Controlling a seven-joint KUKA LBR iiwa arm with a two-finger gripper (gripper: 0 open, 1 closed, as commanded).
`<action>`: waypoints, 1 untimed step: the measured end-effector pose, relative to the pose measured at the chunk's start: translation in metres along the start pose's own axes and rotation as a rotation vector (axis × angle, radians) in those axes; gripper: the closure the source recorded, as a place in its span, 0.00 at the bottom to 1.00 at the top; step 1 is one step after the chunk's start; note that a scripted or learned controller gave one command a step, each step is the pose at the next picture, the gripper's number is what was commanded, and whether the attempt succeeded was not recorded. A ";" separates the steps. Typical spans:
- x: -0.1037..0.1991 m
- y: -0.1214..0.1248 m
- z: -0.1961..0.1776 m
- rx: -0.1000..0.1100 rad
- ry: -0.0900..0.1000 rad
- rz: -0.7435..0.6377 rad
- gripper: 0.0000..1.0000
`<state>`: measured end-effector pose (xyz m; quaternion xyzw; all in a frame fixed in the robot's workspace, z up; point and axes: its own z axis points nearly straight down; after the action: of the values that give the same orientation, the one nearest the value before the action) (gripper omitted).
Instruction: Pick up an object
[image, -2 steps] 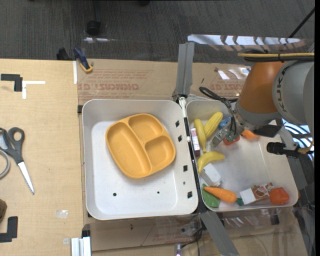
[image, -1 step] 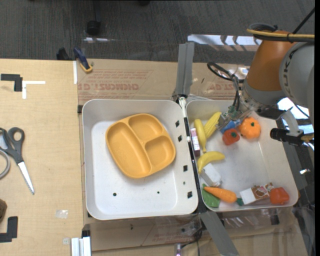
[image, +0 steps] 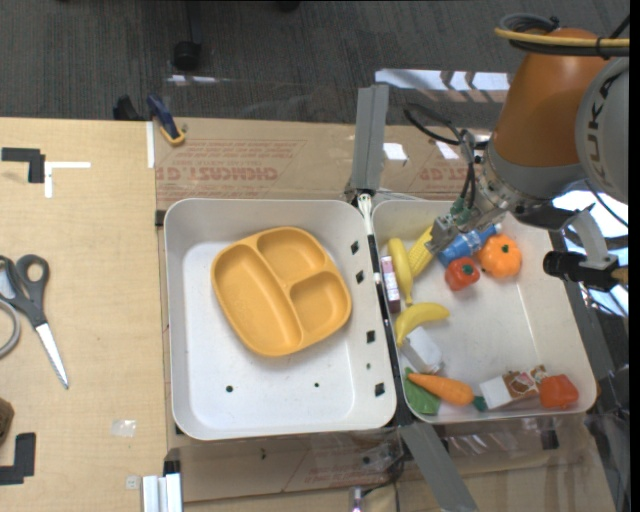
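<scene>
Two bananas, tomato, orange crowd gripper; its open-or-closed state unclear.

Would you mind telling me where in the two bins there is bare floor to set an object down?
Left bin: bare floor along its near edge, below the yellow plate. Right bin: a bare patch mid-floor, between the banana and the right wall. Crowded: the far end around the hand, tomato and orange, and the near edge by the carrot.
</scene>
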<state>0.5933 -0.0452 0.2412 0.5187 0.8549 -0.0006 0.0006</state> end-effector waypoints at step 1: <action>0.012 0.047 -0.016 0.001 0.000 0.090 1.00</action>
<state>0.6296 -0.0123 0.2569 0.5567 0.8307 -0.0010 0.0006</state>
